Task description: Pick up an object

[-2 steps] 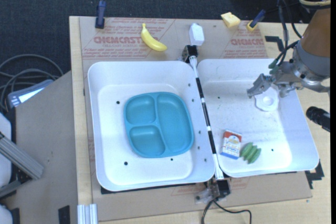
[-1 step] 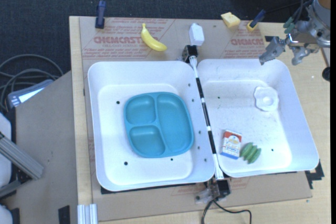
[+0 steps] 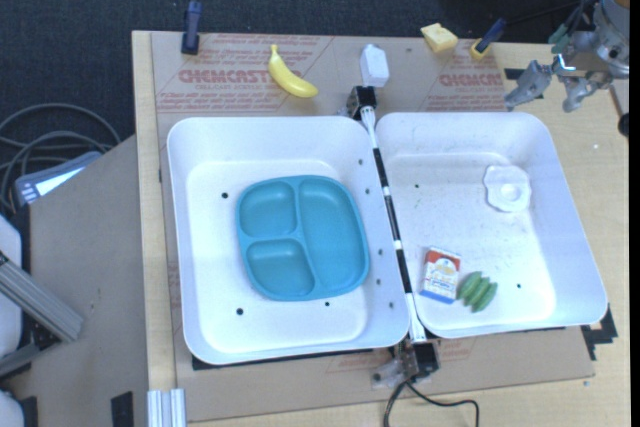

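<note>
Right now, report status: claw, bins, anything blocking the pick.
Claw open, holding nothing, above right bin's far edge. In that bin: white lid, small carton, green item. Blue divided plate in left bin. Nothing blocking.

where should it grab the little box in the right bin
The box lies flat near the front of the right bin, long axis roughly front to back. Probably best from straight above, closing across its short width. The green thing sits close on one side, so a finger may nudge it.
</note>
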Robot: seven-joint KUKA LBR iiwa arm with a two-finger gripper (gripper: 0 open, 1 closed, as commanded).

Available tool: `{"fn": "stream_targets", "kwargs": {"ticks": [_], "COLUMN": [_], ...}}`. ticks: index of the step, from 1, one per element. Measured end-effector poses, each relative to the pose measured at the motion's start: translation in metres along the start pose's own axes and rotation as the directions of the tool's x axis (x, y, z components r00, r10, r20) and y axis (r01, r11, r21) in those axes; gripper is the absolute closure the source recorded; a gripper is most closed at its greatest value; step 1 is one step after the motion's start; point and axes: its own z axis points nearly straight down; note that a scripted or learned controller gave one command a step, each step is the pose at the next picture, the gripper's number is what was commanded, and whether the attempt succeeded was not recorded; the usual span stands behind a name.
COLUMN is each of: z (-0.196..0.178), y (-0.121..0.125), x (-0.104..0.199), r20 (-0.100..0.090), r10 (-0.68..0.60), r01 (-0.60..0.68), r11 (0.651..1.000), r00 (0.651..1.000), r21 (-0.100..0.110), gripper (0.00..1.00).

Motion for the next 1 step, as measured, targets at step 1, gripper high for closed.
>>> {"fn": "stream_targets", "kwargs": {"ticks": [1], "z": [-0.0127], "y": [0.0084], "x": [-0.0165], "r20": [0.001], "r10": [-0.001], "r01": [0.001], "r11": [1.0], "r00": [1.0], "r21": [-0.002], "gripper": [0.0]}}
